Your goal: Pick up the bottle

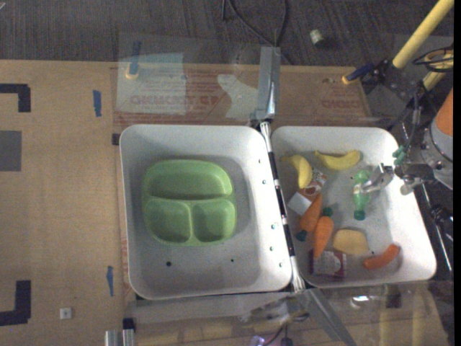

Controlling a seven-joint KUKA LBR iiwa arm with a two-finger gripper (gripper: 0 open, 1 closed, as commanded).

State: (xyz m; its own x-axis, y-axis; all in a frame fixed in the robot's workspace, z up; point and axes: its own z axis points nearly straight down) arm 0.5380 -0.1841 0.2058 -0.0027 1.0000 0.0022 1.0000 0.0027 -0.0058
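The gripper [376, 184], finger state impossible to tell, hovers at the green bottle [360, 194] lying in the right bin [414, 225] among toy food, the bottle not yet lifted.

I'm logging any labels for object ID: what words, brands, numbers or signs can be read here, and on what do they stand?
Red lettering on the clear sheet above the left bin: seen reversed and blurred, not readable.
Red lettering on the cardboard above the right bin: too blurred to read.
Small red packet in the right bin: print too small to read.
Bottle: no readable label.
No text can be quoted with confidence.
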